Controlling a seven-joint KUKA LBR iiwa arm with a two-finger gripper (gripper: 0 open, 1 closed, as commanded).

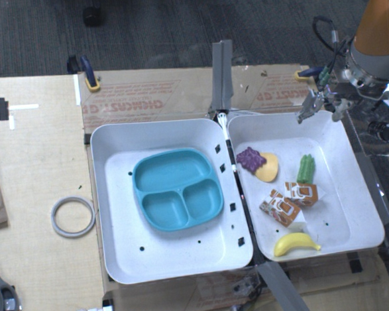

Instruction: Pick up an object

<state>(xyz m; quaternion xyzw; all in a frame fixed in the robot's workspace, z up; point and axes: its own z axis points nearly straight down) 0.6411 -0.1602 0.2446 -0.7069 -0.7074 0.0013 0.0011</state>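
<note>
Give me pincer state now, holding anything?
Pincer: open, holding nothing, above the right bin's top right corner, apart from the toy food.

Bright, even light from overhead, and both white bins (112, 210) run close to washed out. Shadows stay soft and short under the blue tray (177, 189). Focus is fair, slightly grainy; the worktop (35, 162) edges bow a touch.

grey arm (373, 52) with orange band near wrist; black cables looped beside it; small metallic two-finger gripper (320, 104), blue-green detail at its base.
</note>
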